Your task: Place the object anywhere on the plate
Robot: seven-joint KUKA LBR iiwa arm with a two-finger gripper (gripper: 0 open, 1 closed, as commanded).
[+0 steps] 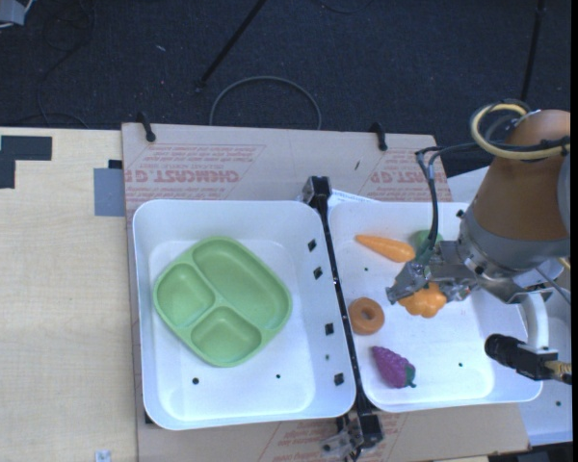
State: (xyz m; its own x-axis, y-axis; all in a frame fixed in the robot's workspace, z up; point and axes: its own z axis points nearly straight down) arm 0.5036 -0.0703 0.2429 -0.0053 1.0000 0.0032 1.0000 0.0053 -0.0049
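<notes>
- Orange pepper-like toy point(426, 302) sits in the right bin point(462, 383), right under the tip of the gripper point(416, 285); it looks pressed against the metal fingers, though from this angle I cannot tell whether it is truly pinched between them or just lying beneath.
- How far the fingers are spread is also beyond me: the wrist hides most of them.
- Arm point(520, 200) leans in from the right, its bulk hanging over the right bin's far right part, a looped cable point(433, 191) trailing above it.
- Carrot point(385, 247) lies just up and left of the gripper, near the bin's upper middle, apart from the pepper toy.
- Doughnut-shaped ring point(367, 316) rests just left of the pepper toy, near the divider between the bins.
- Purple grape bunch point(393, 367) lies lower down in the same bin, well clear of the gripper.
- Something green point(421, 240) peeks out behind the gripper; too hidden to name.
- Green plate point(222, 301), with three compartments, lies in the left bin point(173, 393), well apart from the pepper toy and the gripper.
</notes>
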